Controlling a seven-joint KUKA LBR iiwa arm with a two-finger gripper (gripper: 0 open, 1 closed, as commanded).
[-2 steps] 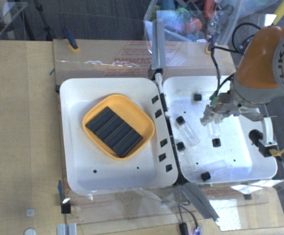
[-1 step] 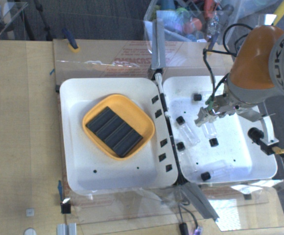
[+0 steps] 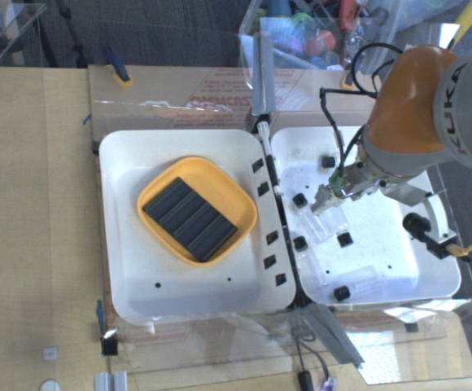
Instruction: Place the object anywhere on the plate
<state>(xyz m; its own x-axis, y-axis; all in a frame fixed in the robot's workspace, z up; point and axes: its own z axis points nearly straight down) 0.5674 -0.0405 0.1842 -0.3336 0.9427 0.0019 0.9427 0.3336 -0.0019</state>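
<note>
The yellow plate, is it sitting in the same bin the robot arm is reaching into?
No: the yellow plate lies in the left bin, while the gripper is over the right bin.

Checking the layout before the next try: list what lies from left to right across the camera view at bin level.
Left shallow white bin → square yellow plate with dark ribbed slab on it → divider between the bins → right shallow white bin → gripper → grey arm's orange band.

Grey arm (image 3: 464, 112), orange band, black cables, KUKA lettering
</note>
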